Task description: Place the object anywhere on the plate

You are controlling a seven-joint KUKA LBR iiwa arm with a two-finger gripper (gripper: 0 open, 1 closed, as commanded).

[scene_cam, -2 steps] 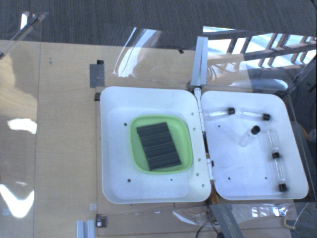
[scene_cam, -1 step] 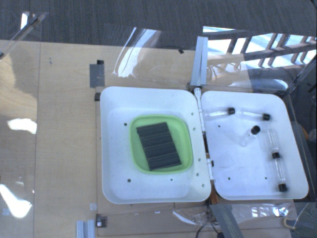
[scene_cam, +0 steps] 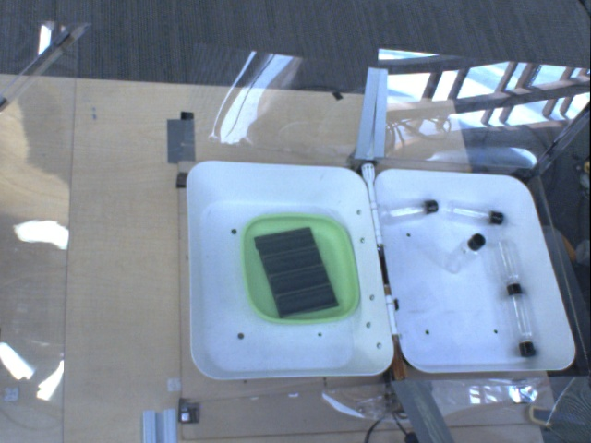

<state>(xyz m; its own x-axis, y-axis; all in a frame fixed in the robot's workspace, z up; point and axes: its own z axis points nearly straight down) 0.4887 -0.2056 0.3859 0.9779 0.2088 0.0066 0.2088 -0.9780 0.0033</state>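
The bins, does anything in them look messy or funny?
A little. In the right bin, the clear tubes with black caps lie scattered at different angles, not lined up. In the left bin, the dark ridged block sits a bit crooked on the green plate. Nothing looks spilled or broken.

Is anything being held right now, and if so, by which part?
Nothing is seen held. The dark ridged block lies flat on the green plate in the left bin; clear vials lie loose in the right bin.

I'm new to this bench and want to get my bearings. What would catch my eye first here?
The square lime-green plate in the left white bin stands out, with a dark ribbed rectangular block lying on it. In the right white bin, several clear plastic tubes with black caps lie scattered.
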